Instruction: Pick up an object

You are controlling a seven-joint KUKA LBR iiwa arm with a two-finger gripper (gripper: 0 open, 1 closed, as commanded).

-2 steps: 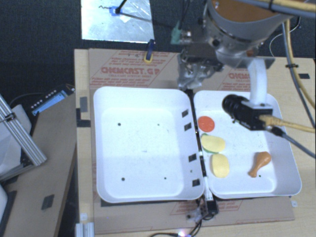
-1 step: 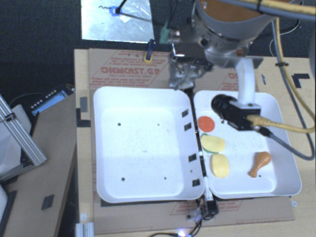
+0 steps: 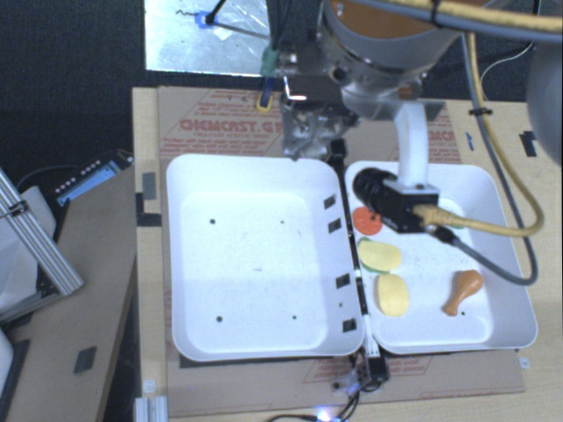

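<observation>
1. My pincer (image 3: pixel 310 137) hangs at the far edge of the two bins, above the seam where the left shallow white plastic bin (image 3: pixel 189 236) meets the right shallow white plastic bin (image 3: pixel 506 262). From this slant I cannot tell how far it is open, and I see nothing in its hold.
2. Everything I could pick lies nearer than the pincer and to its right, on the floor of the right bin. That is the relation my coming move turns on: down, toward the near side and a little right.
3. Closest to me is a flat orange-red disc (image 3: pixel 368 222), close to the dividing wall. It looks thin and smooth, so I judge it hard to get under.
4. Just nearer lies a pale yellow oval plastic piece (image 3: pixel 380 256), with its long axis roughly left to right. A sliver of green peeks from under its near-left edge; I cannot tell what it is.
5. Nearer again sits a deeper yellow oval plastic piece (image 3: pixel 393 295), long axis running near to far. It is rounded, glossy and, I judge, the plumpest target.
6. Well apart to the right rests a brown plastic toy drumstick (image 3: pixel 462 290), slanted, with its thick end far-right and its thin end near-left.
7. Both bins sit on a tan bench (image 3: pixel 88 262).
</observation>
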